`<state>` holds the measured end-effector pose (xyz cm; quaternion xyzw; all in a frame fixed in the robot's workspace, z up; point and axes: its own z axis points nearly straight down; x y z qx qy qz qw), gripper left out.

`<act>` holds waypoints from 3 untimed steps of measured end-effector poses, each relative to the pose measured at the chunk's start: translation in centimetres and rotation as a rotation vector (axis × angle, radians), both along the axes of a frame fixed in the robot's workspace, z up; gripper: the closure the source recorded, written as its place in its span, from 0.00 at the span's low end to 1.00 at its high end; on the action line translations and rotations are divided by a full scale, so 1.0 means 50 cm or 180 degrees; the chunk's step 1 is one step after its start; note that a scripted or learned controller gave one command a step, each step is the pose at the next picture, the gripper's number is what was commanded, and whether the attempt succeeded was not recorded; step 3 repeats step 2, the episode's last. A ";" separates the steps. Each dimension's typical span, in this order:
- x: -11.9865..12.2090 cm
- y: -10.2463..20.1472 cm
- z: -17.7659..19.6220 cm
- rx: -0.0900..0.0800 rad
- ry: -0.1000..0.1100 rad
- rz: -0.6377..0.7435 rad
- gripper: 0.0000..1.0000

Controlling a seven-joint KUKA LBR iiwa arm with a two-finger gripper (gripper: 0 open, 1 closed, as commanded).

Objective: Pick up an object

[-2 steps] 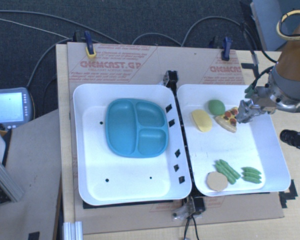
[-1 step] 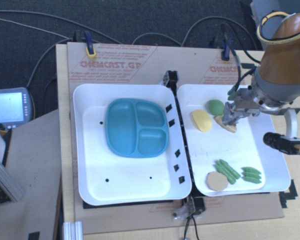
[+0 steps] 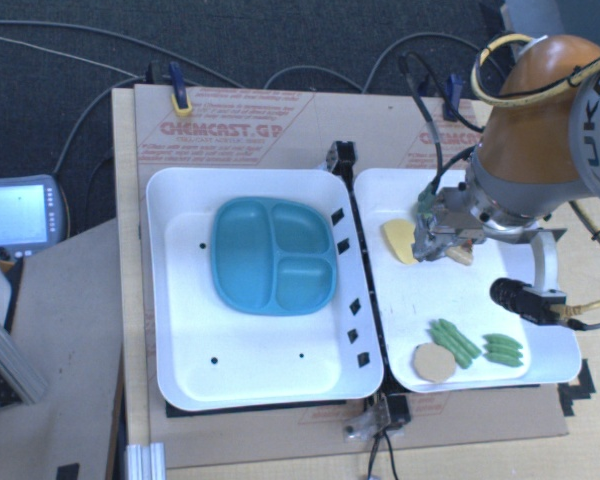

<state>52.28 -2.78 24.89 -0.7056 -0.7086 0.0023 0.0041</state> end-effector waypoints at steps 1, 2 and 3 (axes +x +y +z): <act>-0.024 0.111 -0.042 0.0000 0.0006 0.0005 1.00; -0.056 0.225 -0.034 -0.0002 0.0004 0.0007 1.00; -0.056 0.225 -0.034 -0.0002 0.0004 0.0007 1.00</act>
